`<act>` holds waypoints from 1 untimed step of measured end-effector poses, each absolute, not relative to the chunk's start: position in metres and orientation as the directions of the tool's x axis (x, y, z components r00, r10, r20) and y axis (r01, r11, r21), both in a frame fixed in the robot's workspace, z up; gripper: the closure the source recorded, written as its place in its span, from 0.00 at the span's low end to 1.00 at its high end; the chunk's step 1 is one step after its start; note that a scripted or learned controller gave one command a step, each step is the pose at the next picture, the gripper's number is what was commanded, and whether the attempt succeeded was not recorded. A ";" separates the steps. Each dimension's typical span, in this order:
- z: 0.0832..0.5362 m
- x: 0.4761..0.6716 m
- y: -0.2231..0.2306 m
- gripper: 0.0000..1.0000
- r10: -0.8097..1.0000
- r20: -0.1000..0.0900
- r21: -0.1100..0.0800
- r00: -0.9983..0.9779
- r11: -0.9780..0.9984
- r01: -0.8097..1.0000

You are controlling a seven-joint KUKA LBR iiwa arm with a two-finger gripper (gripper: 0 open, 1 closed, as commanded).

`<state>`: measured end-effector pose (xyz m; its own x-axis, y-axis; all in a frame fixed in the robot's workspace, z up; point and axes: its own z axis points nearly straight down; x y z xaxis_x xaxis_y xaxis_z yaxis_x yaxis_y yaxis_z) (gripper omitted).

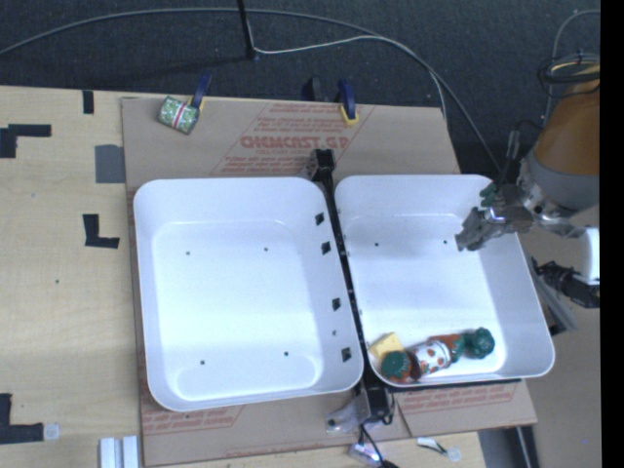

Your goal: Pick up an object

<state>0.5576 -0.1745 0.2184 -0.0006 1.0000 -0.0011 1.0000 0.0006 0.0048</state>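
Cardboard sheet (pixel 292 144) under two white bins (pixel 234 198), dark carpet (pixel 117 27) behind.

A small green patterned block (pixel 177 114) sits at the cardboard sheet's (pixel 283 142) far left corner beside a blue clamp (pixel 201 90), a yellow-tipped blue clamp (pixel 346 100) grips its far edge, and black cable (pixel 244 27) loops across the dark floor beyond.

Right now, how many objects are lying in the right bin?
3, clustered along the right bin's near edge: a yellow piece leftmost, a green round object beside it, and a red-and-white bottle with a green cap. They touch, so something smaller may be hidden.
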 end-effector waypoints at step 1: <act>0.263 0.558 -0.174 1.00 1.000 -0.001 0.003 0.000 0.000 1.000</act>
<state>0.5580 -0.1744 0.2626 -0.0002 1.0000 -0.0006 1.0000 0.0002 0.0031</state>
